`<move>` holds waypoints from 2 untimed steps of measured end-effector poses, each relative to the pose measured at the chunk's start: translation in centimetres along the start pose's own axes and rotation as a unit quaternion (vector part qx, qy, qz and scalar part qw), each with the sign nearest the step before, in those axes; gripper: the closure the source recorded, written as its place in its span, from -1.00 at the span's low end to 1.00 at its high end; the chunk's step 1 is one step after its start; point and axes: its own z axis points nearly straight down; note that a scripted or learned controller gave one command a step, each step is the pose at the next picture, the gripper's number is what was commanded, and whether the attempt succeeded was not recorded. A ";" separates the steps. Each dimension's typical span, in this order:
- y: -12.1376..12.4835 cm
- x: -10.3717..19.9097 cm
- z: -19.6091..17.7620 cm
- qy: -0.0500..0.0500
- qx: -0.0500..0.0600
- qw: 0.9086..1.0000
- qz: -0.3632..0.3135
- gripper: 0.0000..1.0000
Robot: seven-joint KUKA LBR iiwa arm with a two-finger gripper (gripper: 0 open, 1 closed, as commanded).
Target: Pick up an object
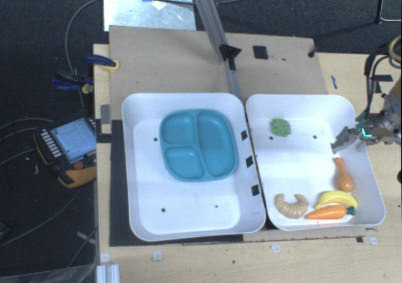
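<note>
In the right bin (301, 118) lie a green broccoli piece (280, 127) near the back, an orange squash-shaped toy (343, 175) by the right wall, a yellow banana (336, 199), an orange carrot (328, 212) and a tan croissant (291, 205) along the front. My gripper (344, 139) reaches in over the bin's right rim, just above the squash toy and apart from it. Nothing shows between its fingers, and their gap is too small to read.
The left bin (141, 168) holds a blue divided plate (198, 144). A grey pole (210, 11) slants down to the bins' back edge. Cables, clamps and a handheld pendant (68, 147) lie left of the bench.
</note>
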 end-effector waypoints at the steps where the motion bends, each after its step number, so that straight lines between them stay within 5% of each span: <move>1: 0.1 0.0 -0.1 0.000 -0.001 1.000 0.000 -1.00; 2: 0.7 -0.2 6.0 0.000 0.001 1.000 0.001 -1.00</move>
